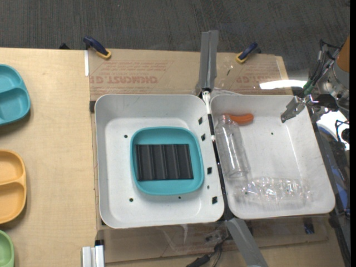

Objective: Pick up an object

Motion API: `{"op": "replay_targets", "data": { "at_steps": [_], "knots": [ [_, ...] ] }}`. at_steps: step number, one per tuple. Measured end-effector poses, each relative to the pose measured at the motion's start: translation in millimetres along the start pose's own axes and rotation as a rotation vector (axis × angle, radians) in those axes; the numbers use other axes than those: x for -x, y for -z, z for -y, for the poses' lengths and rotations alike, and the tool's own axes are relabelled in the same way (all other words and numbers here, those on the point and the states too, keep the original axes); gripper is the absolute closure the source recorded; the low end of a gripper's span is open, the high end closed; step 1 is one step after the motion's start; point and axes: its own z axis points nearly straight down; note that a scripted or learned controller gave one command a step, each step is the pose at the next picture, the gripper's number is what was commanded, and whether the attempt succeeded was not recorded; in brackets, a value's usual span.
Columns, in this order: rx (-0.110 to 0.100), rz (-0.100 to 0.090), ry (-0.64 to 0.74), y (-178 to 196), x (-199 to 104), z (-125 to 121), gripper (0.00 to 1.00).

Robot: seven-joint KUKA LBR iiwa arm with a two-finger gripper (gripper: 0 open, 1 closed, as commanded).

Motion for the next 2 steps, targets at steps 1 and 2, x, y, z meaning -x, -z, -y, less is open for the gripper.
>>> {"op": "replay_targets", "data": {
  "at_steps": [1,2],
  "knots": [
    [-0.002,0.000,-0.071,-82,-37,-73,0.00],
    [0.017,0.002,-0.030,-141,-79,-79,0.00]
  ]
}}
